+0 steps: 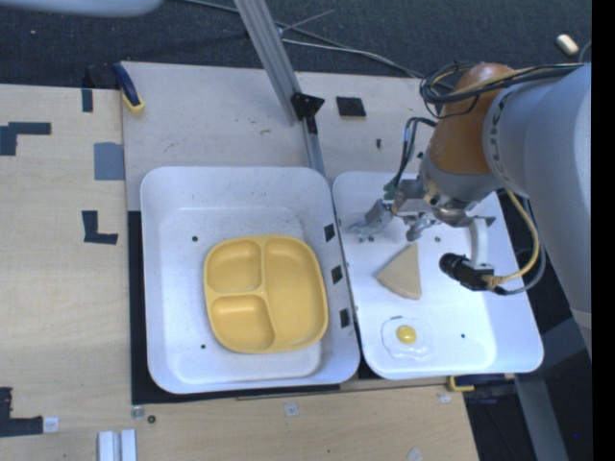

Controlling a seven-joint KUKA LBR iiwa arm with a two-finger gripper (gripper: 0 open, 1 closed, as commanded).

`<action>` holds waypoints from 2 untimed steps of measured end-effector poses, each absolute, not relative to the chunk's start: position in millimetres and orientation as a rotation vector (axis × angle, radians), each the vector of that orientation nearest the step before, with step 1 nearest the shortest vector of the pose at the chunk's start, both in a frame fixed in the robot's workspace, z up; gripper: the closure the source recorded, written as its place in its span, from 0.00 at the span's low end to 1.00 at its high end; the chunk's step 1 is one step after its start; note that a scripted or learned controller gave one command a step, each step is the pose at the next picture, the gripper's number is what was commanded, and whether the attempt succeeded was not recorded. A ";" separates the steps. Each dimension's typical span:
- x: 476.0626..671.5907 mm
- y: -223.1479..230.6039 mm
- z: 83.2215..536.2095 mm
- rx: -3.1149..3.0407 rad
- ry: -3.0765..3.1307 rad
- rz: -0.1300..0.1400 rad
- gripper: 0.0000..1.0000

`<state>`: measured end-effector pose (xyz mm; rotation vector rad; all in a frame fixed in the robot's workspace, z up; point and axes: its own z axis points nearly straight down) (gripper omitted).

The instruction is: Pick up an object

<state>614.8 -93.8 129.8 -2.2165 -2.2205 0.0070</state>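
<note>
Three objects show across the two bins. A tan wedge [404, 275] lies in the middle of the right bin [509, 349], and a toy fried egg [405, 336] lies near that bin's front edge. A yellow divided plate [264, 293] rests in the left bin [173, 257]. My gripper [392, 225] hangs over the back left part of the right bin, just behind the wedge's tip. Its two fingers stand spread apart, open, with nothing between them. One finger [368, 223] points toward the bin's left wall.
The arm's grey body and orange band [461, 133] cover the back right of the right bin. A black cable plug [461, 269] hangs beside the wedge. A metal pole [279, 56] rises behind the bins, where their inner walls meet.
</note>
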 end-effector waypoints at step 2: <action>616.7 -93.7 97.2 -2.223 -2.229 -0.002 1.00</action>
